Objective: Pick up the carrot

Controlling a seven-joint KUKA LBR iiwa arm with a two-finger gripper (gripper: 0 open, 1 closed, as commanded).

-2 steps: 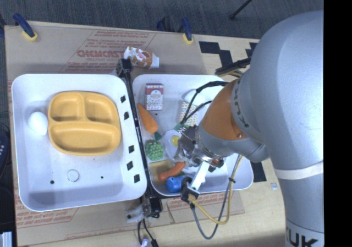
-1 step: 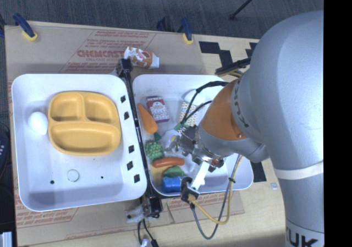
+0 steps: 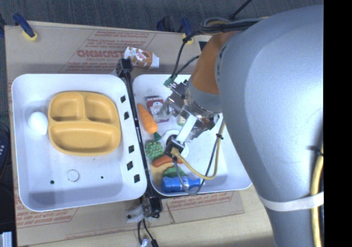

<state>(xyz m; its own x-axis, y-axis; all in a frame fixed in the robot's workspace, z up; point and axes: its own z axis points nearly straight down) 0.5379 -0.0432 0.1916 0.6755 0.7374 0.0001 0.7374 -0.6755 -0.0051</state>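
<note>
Two shallow white bins sit side by side on the bench (image 3: 66,42), which is covered here with printed cardboard.

The left bin (image 3: 17,152) holds a yellow divided tray (image 3: 85,122). It lies flat and takes up the bin's centre and its 12 o'clock half. A small white ball (image 3: 37,122) rests at the tray's 9 o'clock, just beside its rim and near the bin wall.

The right bin (image 3: 234,171) is the crowded one. The carrot (image 3: 147,119) lies on the floor at the bin's 9 o'clock side, close to the wall shared with the left bin. Its length runs roughly from 11 to 5 o'clock, and nothing covers it. A small printed packet (image 3: 154,103) sits at the carrot's 1 o'clock, just beside it.

From the carrot's 6 o'clock down to the bin's 7 o'clock corner I see a cluster of items packed together. There is a green knobbly piece (image 3: 155,148), below it a red-orange piece (image 3: 163,160), and then a blue object (image 3: 177,184) against the near wall.

The grey arm (image 3: 275,103) comes in from 3 o'clock. The gripper (image 3: 177,103) hangs over the right bin at the carrot's 2 o'clock, near it but apart from it, beside the packet. I cannot tell whether the gripper is apart or together, and I see nothing held in it.

Outside the bins, a small wrapped snack (image 3: 140,57) lies on the cardboard at 12 o'clock from the seam between them.
</note>
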